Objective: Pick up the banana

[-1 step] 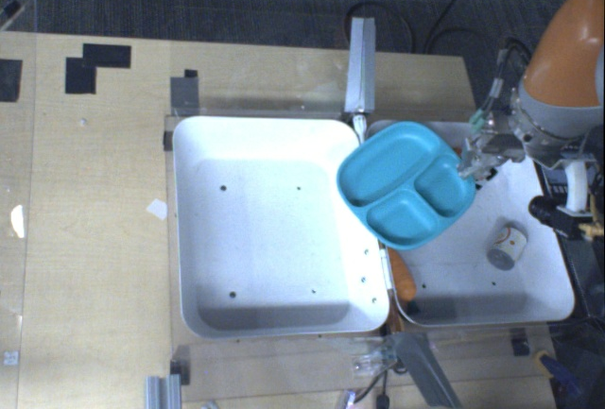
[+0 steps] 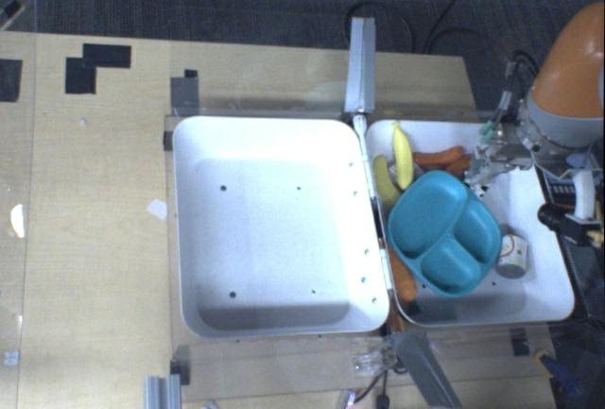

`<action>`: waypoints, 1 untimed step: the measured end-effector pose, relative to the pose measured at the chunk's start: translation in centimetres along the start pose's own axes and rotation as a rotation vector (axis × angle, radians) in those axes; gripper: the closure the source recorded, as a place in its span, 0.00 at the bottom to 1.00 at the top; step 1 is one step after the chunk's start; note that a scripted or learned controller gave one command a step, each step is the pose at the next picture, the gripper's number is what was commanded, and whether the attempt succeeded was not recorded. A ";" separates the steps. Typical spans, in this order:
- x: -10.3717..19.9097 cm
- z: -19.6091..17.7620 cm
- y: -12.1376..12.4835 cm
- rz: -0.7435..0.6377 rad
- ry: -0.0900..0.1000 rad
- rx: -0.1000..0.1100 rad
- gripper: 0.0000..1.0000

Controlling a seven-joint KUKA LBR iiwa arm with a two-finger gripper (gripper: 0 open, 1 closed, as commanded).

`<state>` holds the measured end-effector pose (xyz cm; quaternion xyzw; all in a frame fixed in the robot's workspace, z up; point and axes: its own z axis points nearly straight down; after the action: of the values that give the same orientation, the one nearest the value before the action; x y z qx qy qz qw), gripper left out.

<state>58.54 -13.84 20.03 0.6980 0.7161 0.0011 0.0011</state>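
The banana is yellow and lies lengthwise at the far left of the right bin, close to the divider between the bins. My gripper hangs over the far right part of that bin, to the right of the banana and apart from it. An orange sausage-like piece lies between the two. Above the gripper sits the arm's orange band.
A blue divided plate fills the middle of the right bin, its edge near the banana's near tip. A yellow-green piece lies left of the banana. An orange carrot and a small can flank the plate. The left bin is alongside.
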 end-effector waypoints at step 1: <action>5.5 8.0 5.1 -0.086 -0.002 -0.021 0.00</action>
<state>63.54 -8.18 12.04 0.6666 0.7453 0.0078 0.0094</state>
